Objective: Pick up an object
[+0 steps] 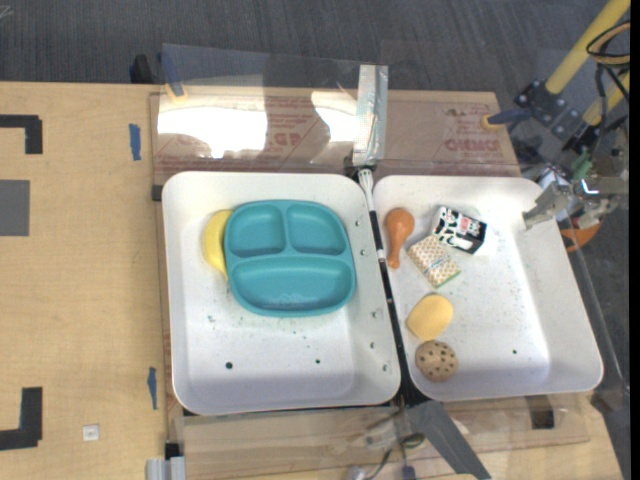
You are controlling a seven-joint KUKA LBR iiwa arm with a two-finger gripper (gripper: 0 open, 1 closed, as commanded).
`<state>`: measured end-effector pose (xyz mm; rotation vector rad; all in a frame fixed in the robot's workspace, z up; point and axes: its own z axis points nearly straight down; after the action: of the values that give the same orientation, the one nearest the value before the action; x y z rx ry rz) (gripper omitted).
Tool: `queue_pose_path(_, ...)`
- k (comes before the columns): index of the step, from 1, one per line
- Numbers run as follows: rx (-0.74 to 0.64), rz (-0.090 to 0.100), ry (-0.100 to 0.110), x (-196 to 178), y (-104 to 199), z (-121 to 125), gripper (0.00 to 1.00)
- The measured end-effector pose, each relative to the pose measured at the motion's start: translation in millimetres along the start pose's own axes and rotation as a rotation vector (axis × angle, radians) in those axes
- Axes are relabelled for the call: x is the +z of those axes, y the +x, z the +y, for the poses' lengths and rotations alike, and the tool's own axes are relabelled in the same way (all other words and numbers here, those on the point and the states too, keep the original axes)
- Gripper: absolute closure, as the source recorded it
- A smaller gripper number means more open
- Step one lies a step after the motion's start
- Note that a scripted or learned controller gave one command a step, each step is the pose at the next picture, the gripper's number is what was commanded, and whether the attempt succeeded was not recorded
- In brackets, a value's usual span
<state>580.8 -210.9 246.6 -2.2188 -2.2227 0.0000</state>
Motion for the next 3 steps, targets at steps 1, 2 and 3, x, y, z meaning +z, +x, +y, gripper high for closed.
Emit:
queue_pose_path(1, 0.057, 0.002, 0.009, 107, 32, -42, 0.00)
queue_pose_path(2, -0.116, 0.001, -0.001, 129, 122, 6, 0.00)
queue_pose_path(3, -0.109, -0.001, -0.005, 159, 118, 14, 0.00)
